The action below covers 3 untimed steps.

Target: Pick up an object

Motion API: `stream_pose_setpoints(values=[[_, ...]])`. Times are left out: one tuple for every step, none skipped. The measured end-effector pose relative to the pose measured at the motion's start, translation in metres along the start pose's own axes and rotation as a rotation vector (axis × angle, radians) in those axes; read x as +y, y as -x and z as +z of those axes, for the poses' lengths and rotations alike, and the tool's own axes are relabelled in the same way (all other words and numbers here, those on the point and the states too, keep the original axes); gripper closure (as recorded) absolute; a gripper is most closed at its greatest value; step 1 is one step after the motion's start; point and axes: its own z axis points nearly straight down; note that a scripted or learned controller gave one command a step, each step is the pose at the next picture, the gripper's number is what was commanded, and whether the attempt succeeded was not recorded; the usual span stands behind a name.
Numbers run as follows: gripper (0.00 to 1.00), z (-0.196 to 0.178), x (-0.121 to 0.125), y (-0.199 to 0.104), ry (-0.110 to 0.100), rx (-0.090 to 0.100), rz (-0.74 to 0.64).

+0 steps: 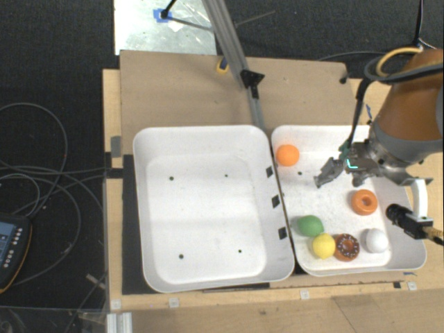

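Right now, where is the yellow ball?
The yellow ball sits in the right bin, near its front edge, squeezed between the green ball and the brown donut.

1. Two bins side by side: left bin (pixel 201 207), right bin (pixel 312 141).
2. In the right bin: ball (pixel 287 155) at back left, ring (pixel 364 202) at right.
3. Front row, left to right: lime (pixel 309 225), lemon (pixel 323 245), donut (pixel 345 247), egg (pixel 376 241).
4. My gripper (pixel 338 170) is above the right bin, between ball and ring.
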Motion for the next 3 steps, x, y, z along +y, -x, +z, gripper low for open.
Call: stream_pose_setpoints(values=[[0.00, -0.002, 0.001, 0.000, 0.004, -0.001, 0.002], [0.00, 0.055, 0.010, 0.001, -0.001, 0.000, 0.004], [0.00, 0.115, 0.004, 0.006, -0.003, 0.000, 0.005]])
